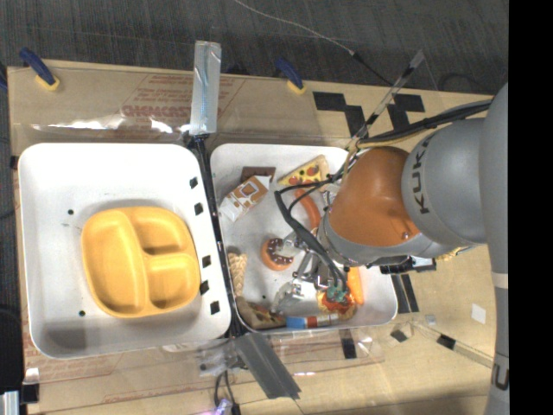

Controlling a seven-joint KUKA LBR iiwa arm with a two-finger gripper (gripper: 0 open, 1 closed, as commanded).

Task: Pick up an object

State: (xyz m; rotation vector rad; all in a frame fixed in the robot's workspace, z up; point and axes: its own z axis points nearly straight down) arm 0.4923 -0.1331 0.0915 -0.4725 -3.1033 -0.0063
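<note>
The right bin (226, 164) holds several small items. A pizza-slice toy (306, 174) and a brown and white packet (244, 193) lie near its far wall. A round orange and brown piece (276, 253) sits mid-bin. An orange toy with green bits (336, 296) lies at the near right. The arm's orange band (371, 201) hangs over the bin's right half and hides what is below it. My gripper (302, 285) is low over the near part of the bin, between the round piece and the orange toy. No item is visibly in its grasp.
A yellow divided tray (138, 259) lies in the left bin (43, 171). A beige bumpy item (235, 271) rests along the divider. A dark brown item (262, 316) and a blue and red stick (307, 322) lie by the near wall. Black cables (294, 214) loop off the wrist.
</note>
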